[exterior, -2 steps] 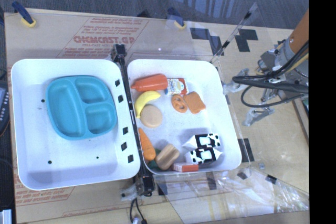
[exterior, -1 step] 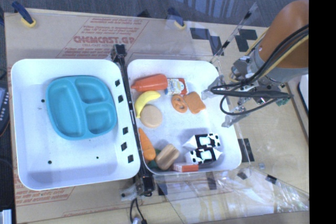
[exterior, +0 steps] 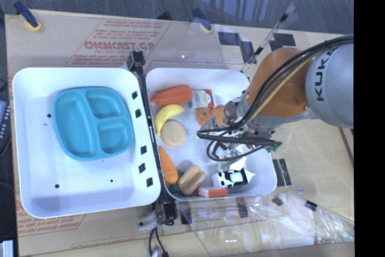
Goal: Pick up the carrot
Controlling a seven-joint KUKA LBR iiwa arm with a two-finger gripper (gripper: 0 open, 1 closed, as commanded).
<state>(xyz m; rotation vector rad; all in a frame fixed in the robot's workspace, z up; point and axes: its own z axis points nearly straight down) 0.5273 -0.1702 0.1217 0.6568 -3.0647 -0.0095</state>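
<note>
Carrot [exterior: 168, 166] lies at seven o'clock in your right bin [exterior: 264, 180], against the left wall, its tip pointing up toward the yellow banana [exterior: 166, 115] and beige egg [exterior: 173, 133], with a bread roll [exterior: 190, 179] just beside it at four o'clock. Your gripper [exterior: 231, 150] hangs over the bin's middle-right, well apart from the carrot, with cables looped in front of it, so you cannot tell how it stands. In the left bin [exterior: 36, 189] you see a blue tray [exterior: 93, 122].
</note>
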